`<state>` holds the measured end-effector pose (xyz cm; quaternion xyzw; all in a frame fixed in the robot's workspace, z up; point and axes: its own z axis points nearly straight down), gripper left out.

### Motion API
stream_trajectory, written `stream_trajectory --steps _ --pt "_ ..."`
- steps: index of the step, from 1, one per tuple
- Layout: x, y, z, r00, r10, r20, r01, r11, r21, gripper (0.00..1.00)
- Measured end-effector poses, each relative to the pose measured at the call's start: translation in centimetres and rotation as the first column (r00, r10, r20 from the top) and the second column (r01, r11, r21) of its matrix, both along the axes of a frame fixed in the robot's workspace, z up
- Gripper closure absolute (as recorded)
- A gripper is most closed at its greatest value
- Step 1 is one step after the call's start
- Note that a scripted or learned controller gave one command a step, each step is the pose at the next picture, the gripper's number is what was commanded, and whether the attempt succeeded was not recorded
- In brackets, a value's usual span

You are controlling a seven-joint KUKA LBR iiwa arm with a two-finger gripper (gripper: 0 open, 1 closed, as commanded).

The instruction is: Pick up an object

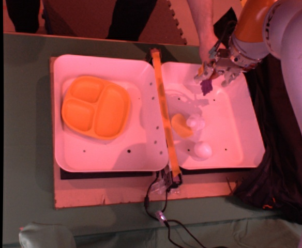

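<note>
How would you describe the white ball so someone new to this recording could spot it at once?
Start at the right-hand white bin of the two. Look toward its near edge, just right of the orange divider between the bins: the white ball lies there. It is round and plain white, unlike the orange-yellow object just above it.

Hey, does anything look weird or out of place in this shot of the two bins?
Yes. A person's bare arm reaches down from the top into the right bin, its hand right at the gripper, where a small purple object hangs. In the left bin, the orange divided plate lies skewed.
</note>
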<state>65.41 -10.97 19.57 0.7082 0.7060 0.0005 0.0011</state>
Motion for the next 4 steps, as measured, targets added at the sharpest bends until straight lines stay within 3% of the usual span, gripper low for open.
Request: stream_trajectory --steps 1,2,3,4 --pt "0.0 0.0 0.0 1.000 0.000 0.000 0.000 1.000 0.000 0.00" --pt "-0.3 -0.1 -6.1 1.000 -0.001 -0.007 0.001 1.000 0.000 0.00" --pt "0.1 -0.3 -8.6 1.000 0.000 0.012 0.000 1.000 -0.003 0.00" --pt "0.2 -0.4 -7.6 1.000 -0.003 0.015 0.003 1.000 -0.005 1.00"
